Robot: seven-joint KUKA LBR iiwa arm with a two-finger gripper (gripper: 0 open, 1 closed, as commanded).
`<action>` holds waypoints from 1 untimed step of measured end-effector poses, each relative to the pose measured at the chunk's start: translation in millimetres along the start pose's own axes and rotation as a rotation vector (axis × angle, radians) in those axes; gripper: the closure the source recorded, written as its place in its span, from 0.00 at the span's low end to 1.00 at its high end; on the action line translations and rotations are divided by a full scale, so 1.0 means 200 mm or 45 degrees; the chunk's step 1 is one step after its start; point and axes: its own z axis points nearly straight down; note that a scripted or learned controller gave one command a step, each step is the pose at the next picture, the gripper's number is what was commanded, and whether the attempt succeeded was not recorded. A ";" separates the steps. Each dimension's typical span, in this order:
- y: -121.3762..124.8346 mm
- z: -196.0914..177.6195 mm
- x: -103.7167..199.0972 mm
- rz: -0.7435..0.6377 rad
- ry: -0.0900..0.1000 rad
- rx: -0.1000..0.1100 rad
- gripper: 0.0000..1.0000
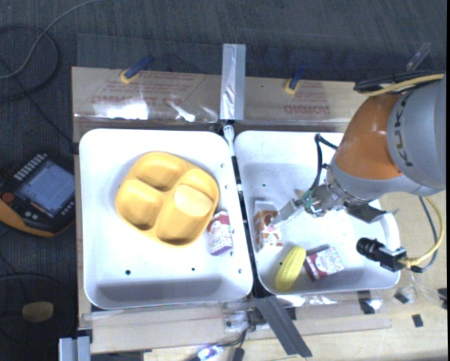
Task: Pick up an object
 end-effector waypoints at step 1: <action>0.04 0.10 -0.01 0.066 -0.003 -0.036 0.00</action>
